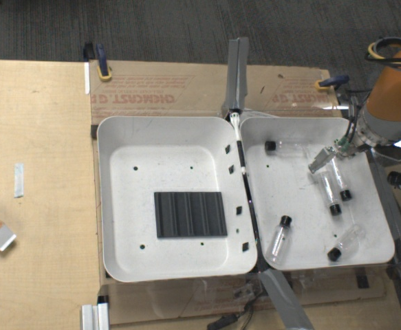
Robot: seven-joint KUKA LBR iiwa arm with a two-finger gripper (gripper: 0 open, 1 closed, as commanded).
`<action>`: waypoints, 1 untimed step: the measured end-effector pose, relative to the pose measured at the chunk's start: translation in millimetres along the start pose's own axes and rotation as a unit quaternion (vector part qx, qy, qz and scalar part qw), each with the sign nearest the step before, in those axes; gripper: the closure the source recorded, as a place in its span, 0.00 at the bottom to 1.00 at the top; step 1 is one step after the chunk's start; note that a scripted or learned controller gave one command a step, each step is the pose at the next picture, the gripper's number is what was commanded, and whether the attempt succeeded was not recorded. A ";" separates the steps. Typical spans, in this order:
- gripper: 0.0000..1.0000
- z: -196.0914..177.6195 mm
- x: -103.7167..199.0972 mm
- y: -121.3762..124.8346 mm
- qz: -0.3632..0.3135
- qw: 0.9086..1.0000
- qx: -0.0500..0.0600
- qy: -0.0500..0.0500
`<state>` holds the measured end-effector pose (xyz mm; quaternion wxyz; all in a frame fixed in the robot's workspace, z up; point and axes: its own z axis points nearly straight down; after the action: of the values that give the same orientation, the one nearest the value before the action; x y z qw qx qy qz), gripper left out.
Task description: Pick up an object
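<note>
where the gripper point(322, 162) hangs, grip unclear, clear black-capped vials point(335, 188), ribbed dark slab point(190, 214), smooth white bins point(117, 133)

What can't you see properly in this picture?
- Gripper: small and blurred, so whether it is open or shut is unclear.
- Arm: cut off by the right edge.
- Clear vials in the right bin: see-through against white, outlines hard to trace.
- Dark ridged block in the left bin: too dim to identify.
</note>
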<state>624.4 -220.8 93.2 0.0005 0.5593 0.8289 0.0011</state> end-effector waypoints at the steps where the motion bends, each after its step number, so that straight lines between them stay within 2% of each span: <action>1: 0.00 0.8 38.2 -12.1 -0.024 1.000 0.001 -0.001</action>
<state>598.9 -190.0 92.3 0.0006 0.5390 0.8423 0.0001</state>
